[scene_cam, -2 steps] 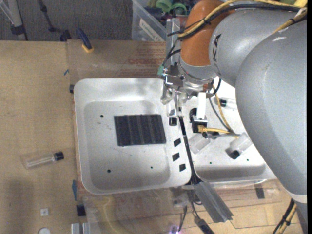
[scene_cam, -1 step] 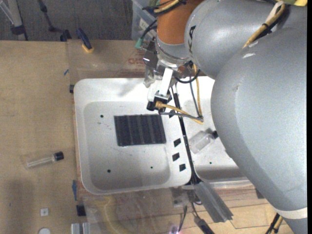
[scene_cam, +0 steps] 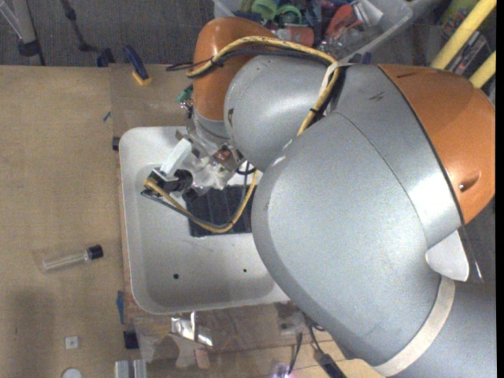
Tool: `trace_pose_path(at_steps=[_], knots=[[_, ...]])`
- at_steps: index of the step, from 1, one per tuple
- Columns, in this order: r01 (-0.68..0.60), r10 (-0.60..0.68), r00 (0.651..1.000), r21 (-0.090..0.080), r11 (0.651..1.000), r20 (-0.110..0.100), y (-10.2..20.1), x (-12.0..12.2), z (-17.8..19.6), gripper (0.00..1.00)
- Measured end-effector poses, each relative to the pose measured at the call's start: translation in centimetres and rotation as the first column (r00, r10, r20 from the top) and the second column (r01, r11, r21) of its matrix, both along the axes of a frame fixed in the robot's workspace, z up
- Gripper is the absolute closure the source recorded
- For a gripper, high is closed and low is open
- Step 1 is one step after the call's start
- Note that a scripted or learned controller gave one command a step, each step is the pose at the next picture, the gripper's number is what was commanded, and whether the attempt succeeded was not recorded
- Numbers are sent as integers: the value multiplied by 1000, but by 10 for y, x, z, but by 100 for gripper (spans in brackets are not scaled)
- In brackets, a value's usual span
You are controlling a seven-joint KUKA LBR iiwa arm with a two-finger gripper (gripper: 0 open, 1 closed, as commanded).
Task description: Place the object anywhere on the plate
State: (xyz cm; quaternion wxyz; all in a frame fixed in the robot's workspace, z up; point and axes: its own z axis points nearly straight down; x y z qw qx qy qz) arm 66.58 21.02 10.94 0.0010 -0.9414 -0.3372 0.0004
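My gripper (scene_cam: 211, 181) reaches down into the left white bin (scene_cam: 157, 274), near its back half. The grey arm and its orange band cover the gripper from above and hide most of the bench to the right. Directly below the gripper a dark ribbed shape (scene_cam: 218, 208) rests against the bin floor. I cannot tell whether it is a separate object or whether the gripper holds it.
On the tan bench left of the bin lies a clear vial with a black cap (scene_cam: 69, 257). A blue clamp (scene_cam: 139, 68) sits near the bench's back edge. A tub of colourful items (scene_cam: 315, 6) stands behind the arm. Small hardware (scene_cam: 130, 341) lies by the bin's front corner.
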Motion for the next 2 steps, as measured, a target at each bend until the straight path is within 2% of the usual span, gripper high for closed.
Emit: trace_pose_path(at_steps=[1, 2], knots=[[314, -315, 949, 6, 949, 17, 11, -4, -16, 100], [-43, 43, 999, -2, 999, -5, 16, -75, 81, 100]])
